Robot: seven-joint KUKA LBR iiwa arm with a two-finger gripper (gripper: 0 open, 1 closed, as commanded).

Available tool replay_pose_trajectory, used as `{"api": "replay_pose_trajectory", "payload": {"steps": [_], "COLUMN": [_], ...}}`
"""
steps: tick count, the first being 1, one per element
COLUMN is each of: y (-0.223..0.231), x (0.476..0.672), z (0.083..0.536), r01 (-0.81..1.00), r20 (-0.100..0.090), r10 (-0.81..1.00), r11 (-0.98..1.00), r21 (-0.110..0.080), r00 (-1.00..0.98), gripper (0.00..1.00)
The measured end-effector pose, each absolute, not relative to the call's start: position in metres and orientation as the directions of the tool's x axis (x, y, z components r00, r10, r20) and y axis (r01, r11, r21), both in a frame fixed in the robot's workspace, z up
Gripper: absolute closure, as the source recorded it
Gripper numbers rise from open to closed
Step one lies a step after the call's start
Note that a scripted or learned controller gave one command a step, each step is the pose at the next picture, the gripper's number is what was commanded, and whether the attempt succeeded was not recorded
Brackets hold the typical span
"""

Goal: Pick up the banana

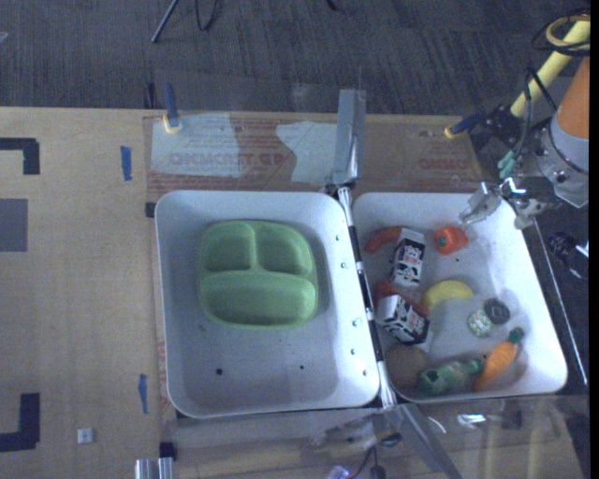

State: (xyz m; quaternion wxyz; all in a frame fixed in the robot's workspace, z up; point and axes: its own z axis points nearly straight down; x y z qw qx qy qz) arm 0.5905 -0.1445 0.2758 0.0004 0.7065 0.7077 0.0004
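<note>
Banana [448,292] crowded between milk carton [404,319] (cow-patterned) and tin [488,317].

You are looking at a robotics lab or test cell, not a home or a shop; the wooden bench [75,309] carries black fiducial-style corner marks [22,154] and strips of blue tape [125,162]; two shallow white bins [178,309] sit side by side, joined by a bolted metal divider [360,290]; clear plastic sheeting [234,150] is taped down behind them; the floor beyond is grey office-type carpet [374,47], with what appear to be tripod legs [182,14] standing on it; bundled cables and a yellow hose [547,70] hang by the arm at your right; the toy food and green divided plate [256,273] read as test props.
</note>
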Motion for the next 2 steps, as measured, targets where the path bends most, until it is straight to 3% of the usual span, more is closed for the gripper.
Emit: {"api": "replay_pose_trajectory", "payload": {"steps": [1,2], "y": [-0.119,-0.111], "x": [0.583,0.54], "z": [0.123,0.094], "r01": [0.991,0.989], "r20": [-0.002,-0.003], "r10": [0.991,0.989], "r11": [0.135,0.148], "r21": [0.01,0.024], "r00": [-0.135,-0.148], "gripper": [0.0,0.0]}}
